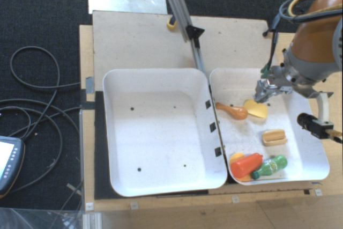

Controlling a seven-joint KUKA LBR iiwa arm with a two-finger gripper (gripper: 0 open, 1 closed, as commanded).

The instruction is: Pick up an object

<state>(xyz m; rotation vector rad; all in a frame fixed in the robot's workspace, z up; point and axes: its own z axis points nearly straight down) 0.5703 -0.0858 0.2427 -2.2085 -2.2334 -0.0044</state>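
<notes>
Overhead, two shallow white bins are seen side by side on a pale bench point(134, 40), which is surrounded by dark carpet. All the objects are gathered in the right bin point(308, 169). A yellow piece point(257, 109) lies near the middle of this bin, and an orange-brown drumstick-shaped toy point(233, 111) is placed just beside it, on its left, with the thin end pointing toward the wall between the bins. Lower in the bin a small hot-dog toy point(274, 137) is found, well apart from the others. At the near edge an orange-red carrot-like object point(246, 164) and a green bottle point(270, 167) lie together, touching or almost touching; a small yellow-orange thing is partly hidden behind the carrot-like object. The grey arm with the orange band point(316, 35) is reached in from the right, and the gripper point(262, 95) is held low over the right bin, directly at the upper edge of the yellow piece. Whether the piece is touched cannot be told, and no object is seen between the gripper parts. The left bin point(155, 131) shows only a few small dark specks on its floor. A slanted metal pole point(179, 2) crosses the bench from the top, and black cables point(32, 83) lie on the carpet at the left.
</notes>
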